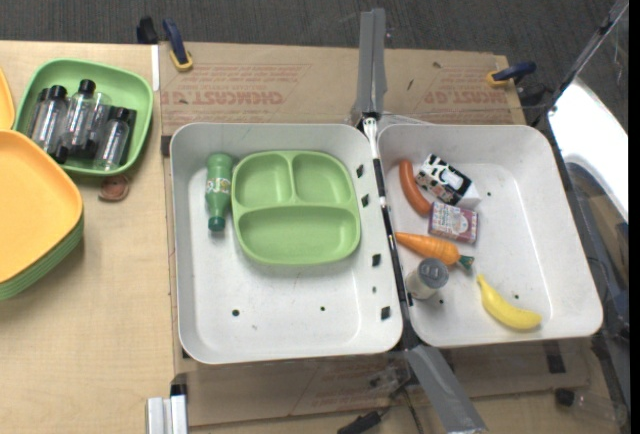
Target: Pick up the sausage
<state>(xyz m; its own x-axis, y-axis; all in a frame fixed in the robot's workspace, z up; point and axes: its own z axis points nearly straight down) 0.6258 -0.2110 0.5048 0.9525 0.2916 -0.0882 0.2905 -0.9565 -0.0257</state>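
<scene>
Red sausage (413,187) in rt bin (560,222) — beside carrot (428,246), cow toy (445,180)

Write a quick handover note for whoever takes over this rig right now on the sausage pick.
Claw: I can't place it over either bin, so its state is unknown.
Sausage: lies in the right bin, near the divider, slanted. The cow toy sits just to its right, the pink packet and carrot just below it.
Also in that bin: a grey can and a banana.
Left bin: green tray and green bottle.
Done: nothing yet; the sausage is untouched.
Left: reach in, grip the sausage, lift it. Watch for crowding from the cow toy.
</scene>
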